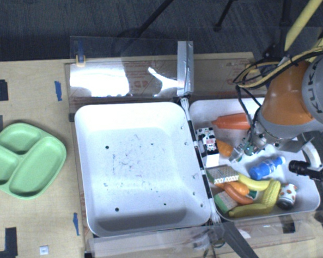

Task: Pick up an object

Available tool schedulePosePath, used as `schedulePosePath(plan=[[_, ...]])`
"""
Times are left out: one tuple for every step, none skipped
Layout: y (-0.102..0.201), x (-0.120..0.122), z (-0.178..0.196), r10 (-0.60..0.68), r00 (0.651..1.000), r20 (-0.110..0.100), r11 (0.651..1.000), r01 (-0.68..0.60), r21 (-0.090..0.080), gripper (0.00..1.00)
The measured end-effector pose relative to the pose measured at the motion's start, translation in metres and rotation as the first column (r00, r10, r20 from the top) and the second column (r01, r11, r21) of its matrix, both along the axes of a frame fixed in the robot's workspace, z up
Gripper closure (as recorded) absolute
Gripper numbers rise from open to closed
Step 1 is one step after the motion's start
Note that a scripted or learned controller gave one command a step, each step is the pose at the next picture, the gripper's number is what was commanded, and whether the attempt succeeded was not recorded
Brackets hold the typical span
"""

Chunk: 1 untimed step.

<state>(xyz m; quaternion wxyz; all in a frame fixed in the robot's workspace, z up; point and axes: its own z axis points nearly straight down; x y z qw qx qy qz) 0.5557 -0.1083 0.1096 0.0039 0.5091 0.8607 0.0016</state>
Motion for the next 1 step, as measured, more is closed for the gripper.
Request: schedulePosePath(plan=[[-0.0362, 0.0110, -0.0011, 0.178, 0.984, -0.004, 0.984, -0.178, 0.000, 0.00]])
